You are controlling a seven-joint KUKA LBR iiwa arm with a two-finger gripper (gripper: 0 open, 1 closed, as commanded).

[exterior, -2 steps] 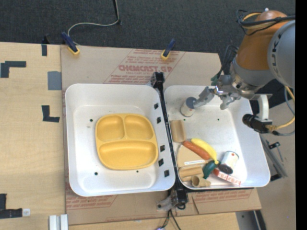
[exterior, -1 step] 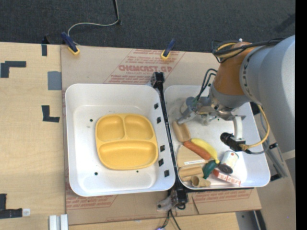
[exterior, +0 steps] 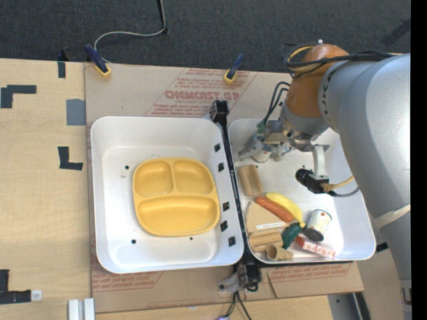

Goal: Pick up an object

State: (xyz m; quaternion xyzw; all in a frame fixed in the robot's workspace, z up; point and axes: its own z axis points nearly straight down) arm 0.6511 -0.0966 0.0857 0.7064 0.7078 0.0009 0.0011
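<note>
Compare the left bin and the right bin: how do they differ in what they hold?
The left bin holds a single thing, a yellow divided plate lying flat near its middle; the right bin holds many small things, among them a banana and a carrot, crowded toward its near end. The arm's tool hangs over the right bin, not the left bin. Both are shallow and white.

Red "CHEMCAST GP" lettering, slanted, on the brown cardboard sheet [exterior: 175, 91] behind the bins.
</note>
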